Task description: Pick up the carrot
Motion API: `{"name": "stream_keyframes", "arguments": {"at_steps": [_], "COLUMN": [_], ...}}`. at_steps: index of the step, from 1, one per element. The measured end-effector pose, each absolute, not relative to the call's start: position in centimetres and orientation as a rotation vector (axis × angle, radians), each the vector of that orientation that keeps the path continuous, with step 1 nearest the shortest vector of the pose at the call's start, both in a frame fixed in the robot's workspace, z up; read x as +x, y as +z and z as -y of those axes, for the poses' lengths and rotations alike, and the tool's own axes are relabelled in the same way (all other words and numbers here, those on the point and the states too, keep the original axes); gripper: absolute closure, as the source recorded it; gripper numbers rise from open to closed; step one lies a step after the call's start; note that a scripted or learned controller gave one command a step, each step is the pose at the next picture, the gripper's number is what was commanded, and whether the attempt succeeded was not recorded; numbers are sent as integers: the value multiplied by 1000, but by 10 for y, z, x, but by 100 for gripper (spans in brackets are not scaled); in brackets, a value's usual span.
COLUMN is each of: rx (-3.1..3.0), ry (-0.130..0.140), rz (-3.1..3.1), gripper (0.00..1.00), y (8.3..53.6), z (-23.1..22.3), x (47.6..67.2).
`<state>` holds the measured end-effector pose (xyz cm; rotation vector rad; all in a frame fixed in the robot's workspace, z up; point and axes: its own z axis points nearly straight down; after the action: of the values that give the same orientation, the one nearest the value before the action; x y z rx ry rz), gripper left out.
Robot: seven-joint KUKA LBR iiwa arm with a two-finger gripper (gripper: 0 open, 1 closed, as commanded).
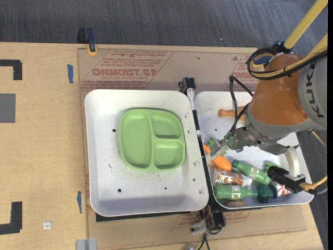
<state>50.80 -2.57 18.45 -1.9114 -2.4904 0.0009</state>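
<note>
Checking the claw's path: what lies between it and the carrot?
In the camera view only bare white bin floor separates the claw from the orange carrot just below it.

Two white bins: left bin [99, 139] at nine o'clock, right bin [208, 105] at three. One green divided plate [152, 138]. Two green bottles [235, 193] [252, 172]. One clear carrot [222, 163].

One fixed camera here, perched high above the bench [41, 139] and tipped down at a slant, so the far edge and the dark floor beyond it sit along the top. It stands well back: both white bins are in frame, the left bin [99, 155] near centre, the right bin [208, 105] toward the right edge. The arm [278, 95] crowds in from the right, large and close to the lens.
</note>
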Motion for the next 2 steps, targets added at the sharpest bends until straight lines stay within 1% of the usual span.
{"name": "stream_keyframes", "arguments": {"at_steps": [1,2], "rx": [-2192,-2197], "ry": [-2,-3], "rz": [2251,2251], "gripper": [0,100], "y": [98,107], "z": [95,95], "x": [499,499]}}
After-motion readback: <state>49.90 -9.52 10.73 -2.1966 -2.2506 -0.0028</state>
